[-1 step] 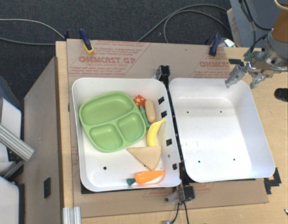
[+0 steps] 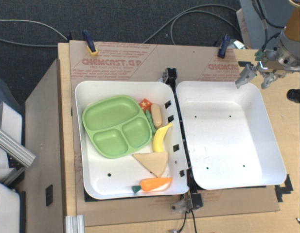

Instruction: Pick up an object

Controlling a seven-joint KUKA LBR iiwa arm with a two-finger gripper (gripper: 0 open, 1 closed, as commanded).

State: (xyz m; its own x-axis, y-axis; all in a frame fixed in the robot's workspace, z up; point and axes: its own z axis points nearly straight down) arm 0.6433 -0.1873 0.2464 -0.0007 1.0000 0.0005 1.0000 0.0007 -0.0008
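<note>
The left bin (image 2: 89,178) holds a green divided tray (image 2: 115,125), a yellow banana (image 2: 161,138), a tan wedge of bread (image 2: 152,162), an orange carrot (image 2: 154,184), a small sausage (image 2: 156,114) and a red strawberry-like piece (image 2: 145,104). My gripper (image 2: 255,76) hangs at the upper right, above the far right corner of the right bin (image 2: 232,144). Its two grey fingers are spread apart with nothing between them. It is far from all the objects.
Blue clamps (image 2: 90,41) (image 2: 223,46) hold the cardboard base at the back. A black divider with clips (image 2: 176,125) runs between the bins. Cables lie on the dark floor behind the bench.
</note>
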